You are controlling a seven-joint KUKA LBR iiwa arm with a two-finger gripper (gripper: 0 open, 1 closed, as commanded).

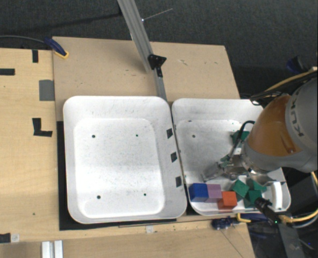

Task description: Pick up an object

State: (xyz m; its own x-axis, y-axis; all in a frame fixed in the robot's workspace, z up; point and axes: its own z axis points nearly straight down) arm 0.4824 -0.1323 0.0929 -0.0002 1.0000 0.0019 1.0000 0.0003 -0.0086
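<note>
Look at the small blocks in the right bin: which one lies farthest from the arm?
The blue block, at the left end of the cluster, beside the bin wall. The purple, orange and green blocks sit nearer the arm.

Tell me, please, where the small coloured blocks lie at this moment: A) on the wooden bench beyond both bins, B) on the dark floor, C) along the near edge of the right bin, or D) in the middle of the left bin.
C: the blue block, the lilac block, the orange block and the green blocks cluster at the near edge of the right bin, below the claw.
</note>
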